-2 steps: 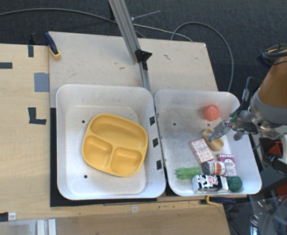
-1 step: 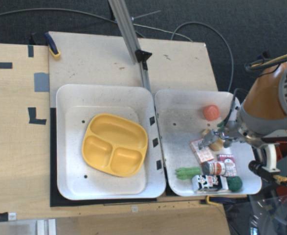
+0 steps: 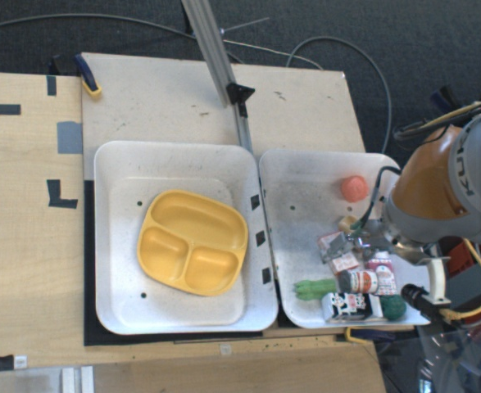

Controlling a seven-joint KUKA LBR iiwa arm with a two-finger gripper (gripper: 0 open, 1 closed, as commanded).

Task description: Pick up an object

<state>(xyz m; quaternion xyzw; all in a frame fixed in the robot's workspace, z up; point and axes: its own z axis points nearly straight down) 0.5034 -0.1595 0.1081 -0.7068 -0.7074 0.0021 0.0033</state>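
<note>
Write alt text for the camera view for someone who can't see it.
A grey and orange robot arm lowers its pincer into the right white bin over small items, including a coral ball and a green toy. The left white bin holds a yellow divided plate.

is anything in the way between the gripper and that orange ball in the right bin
Nothing visible is. The gripper sits low in the right bin among the small packets; the orange ball lies just beyond it toward the far wall, with bare bin floor between them.
</note>
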